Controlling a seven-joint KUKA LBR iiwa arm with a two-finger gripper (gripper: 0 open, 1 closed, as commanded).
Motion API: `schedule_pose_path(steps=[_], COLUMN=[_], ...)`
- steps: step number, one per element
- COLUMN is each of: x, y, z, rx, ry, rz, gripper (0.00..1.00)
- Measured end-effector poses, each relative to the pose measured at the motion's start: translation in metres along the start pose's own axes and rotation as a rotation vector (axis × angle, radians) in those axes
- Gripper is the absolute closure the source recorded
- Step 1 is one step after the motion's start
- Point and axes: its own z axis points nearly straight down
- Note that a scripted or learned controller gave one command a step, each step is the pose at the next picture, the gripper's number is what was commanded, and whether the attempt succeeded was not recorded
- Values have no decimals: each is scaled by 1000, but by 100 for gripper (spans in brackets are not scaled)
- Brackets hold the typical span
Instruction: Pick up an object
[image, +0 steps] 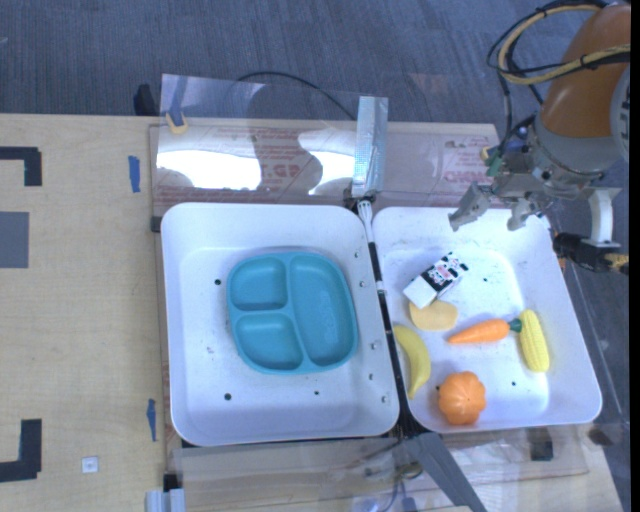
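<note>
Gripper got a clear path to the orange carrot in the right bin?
Probably yes. The gripper hangs open above the right bin's far edge; the orange carrot lies uncovered, though the yellow corn cob sits close beside its green tip.

A robotics lab, by the look of it. Left of the jaws lies a plywood bench (70, 300) with black markers (25, 165) and blue tape (134, 172). Yellow cables (525, 45) loop above them.
</note>
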Motion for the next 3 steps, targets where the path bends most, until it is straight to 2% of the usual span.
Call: schedule_pose_path(steps=[1, 2, 3], x=[-41, -56, -58], y=[-97, -110, -111], z=[69, 129, 120], rx=[3, -10, -11], ry=[-2, 4, -1], rz=[-23, -78, -75], gripper=[0, 0, 100])
